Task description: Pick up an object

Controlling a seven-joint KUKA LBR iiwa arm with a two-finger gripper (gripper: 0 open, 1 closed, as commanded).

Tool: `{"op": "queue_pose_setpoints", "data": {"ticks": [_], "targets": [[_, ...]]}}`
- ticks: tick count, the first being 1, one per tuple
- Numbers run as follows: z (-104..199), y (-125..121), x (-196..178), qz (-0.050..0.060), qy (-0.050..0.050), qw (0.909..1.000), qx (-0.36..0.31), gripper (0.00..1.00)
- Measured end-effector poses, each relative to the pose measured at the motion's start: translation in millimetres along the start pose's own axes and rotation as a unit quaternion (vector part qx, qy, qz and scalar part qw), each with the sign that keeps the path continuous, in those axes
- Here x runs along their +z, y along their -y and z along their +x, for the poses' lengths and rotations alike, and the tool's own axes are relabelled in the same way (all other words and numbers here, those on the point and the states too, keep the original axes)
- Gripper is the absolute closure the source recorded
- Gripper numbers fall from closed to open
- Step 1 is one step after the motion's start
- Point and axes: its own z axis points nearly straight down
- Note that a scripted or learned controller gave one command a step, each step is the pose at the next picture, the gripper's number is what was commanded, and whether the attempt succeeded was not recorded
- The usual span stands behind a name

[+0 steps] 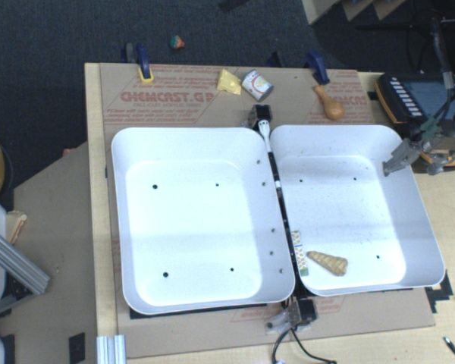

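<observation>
**Gripper at the right bin's edge, cone-shaped object lying in the bin**

Two shallow white bins are seen from above, set side by side on a brown board printed with red lettering. The left bin (189, 218) is marked by four small dark dots on its floor. In the right bin (349, 203), a small tan cone-shaped object (327, 262) is found lying flat near the front left corner, just beside the wall shared with the left bin.

The gripper (398, 160) is seen at the right bin's far right rim, entering from the right side of the view. It is well apart from the cone-shaped object. Nothing is seen between its fingers, and whether it is released or clenched cannot be told.

Beyond the bins, on the board's far edge, several small things are laid out: a yellow wedge (229, 83), a small white and grey box (257, 85) just beside it, and a wooden pear-shaped piece (330, 104) further right. Two blue clamps (143, 61) are fixed along that far edge. A tiny colourful item (178, 42) is seen on the dark carpet past the board.
</observation>
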Motion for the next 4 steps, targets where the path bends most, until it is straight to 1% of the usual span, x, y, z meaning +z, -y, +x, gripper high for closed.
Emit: {"op": "queue_pose_setpoints", "data": {"ticks": [1, 2, 3, 4], "targets": [[-0.1, -0.6, -10.8, -0.002, 0.001, 1.0000, -0.001, 1.00], [64.0, -44.6, 52.0, 0.001, -0.001, 1.0000, -0.002, 1.00], [99.5, -120.6, -128.8, -0.012, 0.002, 0.9999, -0.003, 1.00], [104.1, -70.0, -17.0, 0.006, -0.001, 1.0000, 0.001, 1.00]]}}
